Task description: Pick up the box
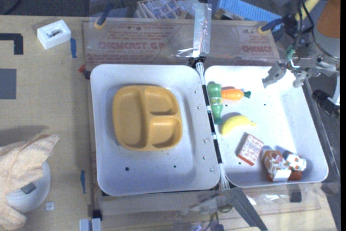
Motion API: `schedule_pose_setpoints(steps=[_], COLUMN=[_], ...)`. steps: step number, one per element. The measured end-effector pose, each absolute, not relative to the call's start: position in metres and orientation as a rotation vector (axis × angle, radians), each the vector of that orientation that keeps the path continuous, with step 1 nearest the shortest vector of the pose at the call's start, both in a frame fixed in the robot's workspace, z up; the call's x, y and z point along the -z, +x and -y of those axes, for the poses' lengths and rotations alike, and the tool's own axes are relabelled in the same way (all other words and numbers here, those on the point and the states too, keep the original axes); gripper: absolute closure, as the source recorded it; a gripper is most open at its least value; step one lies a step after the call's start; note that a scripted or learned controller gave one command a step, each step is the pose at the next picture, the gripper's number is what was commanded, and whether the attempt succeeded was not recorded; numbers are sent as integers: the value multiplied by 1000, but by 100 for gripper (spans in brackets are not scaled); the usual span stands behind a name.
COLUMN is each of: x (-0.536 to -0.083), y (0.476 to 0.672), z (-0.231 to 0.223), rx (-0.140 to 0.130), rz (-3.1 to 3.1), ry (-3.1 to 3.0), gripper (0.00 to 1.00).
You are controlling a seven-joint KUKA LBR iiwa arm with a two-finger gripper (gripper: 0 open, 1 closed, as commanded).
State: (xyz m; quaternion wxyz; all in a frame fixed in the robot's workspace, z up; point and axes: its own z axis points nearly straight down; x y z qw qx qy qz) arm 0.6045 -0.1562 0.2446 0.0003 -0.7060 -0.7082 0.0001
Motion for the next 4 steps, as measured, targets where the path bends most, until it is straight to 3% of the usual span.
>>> schedule_pose_setpoints(steps=[1,2,3,4], x=[-115,-88,-98,-185], y=[570,506,507,536], z=[130,114,116,84], rx=[10,8,11,-1], rz=[2358,2177,2176,2107], ry=[-2088,-2273,-2279,-2331], gripper=[0,0,100,100])
